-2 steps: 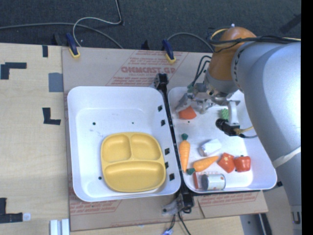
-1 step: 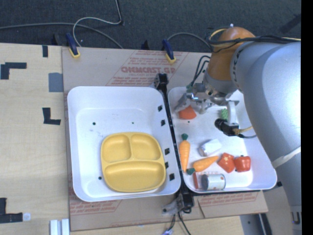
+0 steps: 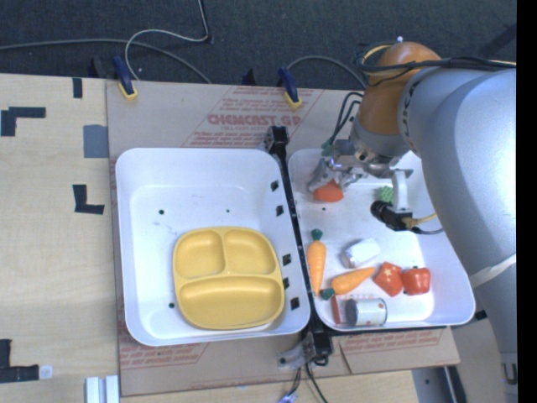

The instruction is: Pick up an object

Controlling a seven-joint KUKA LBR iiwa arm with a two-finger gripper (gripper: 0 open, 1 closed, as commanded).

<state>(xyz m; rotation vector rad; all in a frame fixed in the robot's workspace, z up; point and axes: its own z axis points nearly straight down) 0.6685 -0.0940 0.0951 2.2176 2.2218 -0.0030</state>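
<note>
The grey arm (image 3: 470, 149) with its orange band reaches down into the right white bin (image 3: 445, 309), and its tool (image 3: 336, 175) sits low at that bin's far end, right over a small orange-red round plastic piece (image 3: 329, 194); whether the tool is open or gripping it cannot be told. Left of the tool, the other white bin (image 3: 143, 183) carries a yellow sectioned plastic tray (image 3: 228, 277). Nearer than the tool lie two orange toy carrots (image 3: 315, 263), a red toy pepper (image 3: 403, 280) and a small dark can (image 3: 366, 311).

A yellow divided plate (image 3: 228, 277) is lying in the left white bin (image 3: 138, 225), with two blue clamps (image 3: 126, 78) gripping the cardboard sheet (image 3: 226, 120) behind.
</note>
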